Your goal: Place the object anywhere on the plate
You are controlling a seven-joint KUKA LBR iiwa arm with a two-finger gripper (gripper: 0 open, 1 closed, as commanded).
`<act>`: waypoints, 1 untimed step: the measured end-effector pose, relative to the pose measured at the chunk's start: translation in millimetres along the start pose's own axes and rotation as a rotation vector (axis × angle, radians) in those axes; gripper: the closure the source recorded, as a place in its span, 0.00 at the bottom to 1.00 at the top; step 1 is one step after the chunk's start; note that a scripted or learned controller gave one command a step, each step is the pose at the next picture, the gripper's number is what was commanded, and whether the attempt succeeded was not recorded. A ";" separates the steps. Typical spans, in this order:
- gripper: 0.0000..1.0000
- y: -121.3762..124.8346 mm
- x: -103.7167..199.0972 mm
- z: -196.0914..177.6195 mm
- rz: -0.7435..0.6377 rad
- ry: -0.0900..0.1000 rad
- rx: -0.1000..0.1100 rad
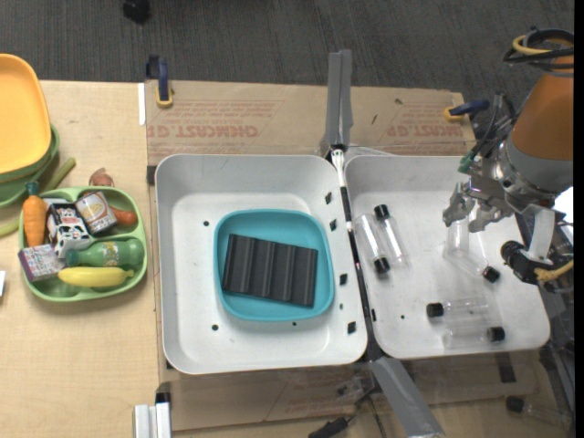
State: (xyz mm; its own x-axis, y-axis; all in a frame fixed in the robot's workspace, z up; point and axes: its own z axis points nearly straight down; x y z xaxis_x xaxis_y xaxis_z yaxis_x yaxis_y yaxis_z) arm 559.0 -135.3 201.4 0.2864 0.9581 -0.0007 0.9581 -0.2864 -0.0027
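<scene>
gripper [476,210] hovers over right bin [411,331] at 3 o'clock, fingers spread, holding nothing; clear tubes [381,239] lie below for picking. teal plate [230,231] in left bin already carries a dark ridged block [271,268].

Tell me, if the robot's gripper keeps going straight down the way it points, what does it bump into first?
Probably a clear tube with black caps in the right bin. The gripper points down just above it. Depth is hard to judge from this slant, so it might meet bare bin floor beside it.

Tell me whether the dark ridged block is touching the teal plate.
Touching: the camera view shows the dark ridged block lying flat on the teal plate.
</scene>
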 end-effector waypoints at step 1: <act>0.00 0.0 0.0 0.0 0.000 0.000 0.000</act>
